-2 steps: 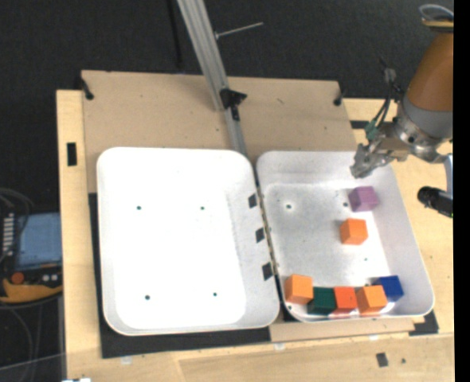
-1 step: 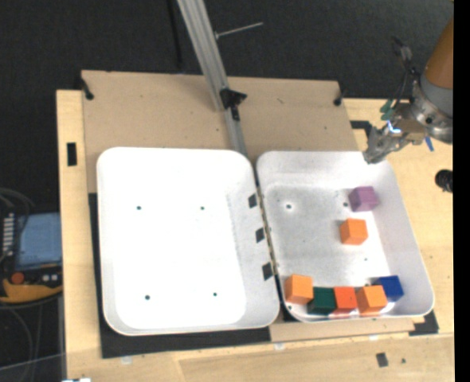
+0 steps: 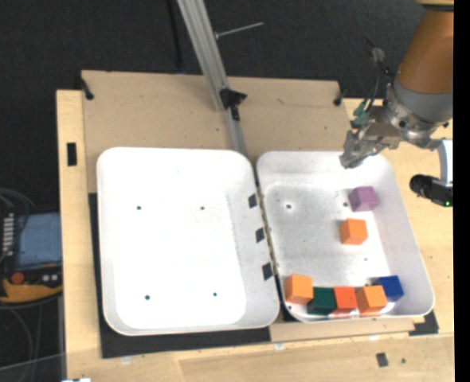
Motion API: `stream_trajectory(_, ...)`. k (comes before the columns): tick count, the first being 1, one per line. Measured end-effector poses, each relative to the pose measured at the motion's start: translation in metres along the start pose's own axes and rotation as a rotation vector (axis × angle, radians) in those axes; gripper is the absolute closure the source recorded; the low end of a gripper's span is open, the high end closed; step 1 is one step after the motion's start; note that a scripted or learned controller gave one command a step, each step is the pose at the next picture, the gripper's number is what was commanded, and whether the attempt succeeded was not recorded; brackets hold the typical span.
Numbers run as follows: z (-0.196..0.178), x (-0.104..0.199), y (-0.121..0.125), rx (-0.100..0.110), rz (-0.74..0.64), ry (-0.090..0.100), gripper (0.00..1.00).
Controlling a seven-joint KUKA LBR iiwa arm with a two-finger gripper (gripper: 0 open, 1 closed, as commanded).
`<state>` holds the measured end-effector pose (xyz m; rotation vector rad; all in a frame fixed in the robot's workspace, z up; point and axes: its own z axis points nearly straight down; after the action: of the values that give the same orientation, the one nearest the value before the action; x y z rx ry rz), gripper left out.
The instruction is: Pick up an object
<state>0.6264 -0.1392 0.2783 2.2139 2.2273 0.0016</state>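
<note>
One hand (image 3: 351,160) above purple cube (image 3: 363,198), fingertips indistinct.

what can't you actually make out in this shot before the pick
- Gripper, camera view: fingertips too small and dark to tell whether they are open or shut.
- Arm: its upper part is cut off by the top edge.
- Row of blocks at the right bin's near wall: the green block and its orange neighbour are packed so tightly that gaps between them cannot be judged.
- Blue block: partly hidden behind an orange block.
</note>
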Motion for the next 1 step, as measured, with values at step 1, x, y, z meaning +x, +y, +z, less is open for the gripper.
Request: stream_trajectory(1, -0.0046, 0.0535, -0.0031, 0.001, -0.001, 0.001, 1.0)
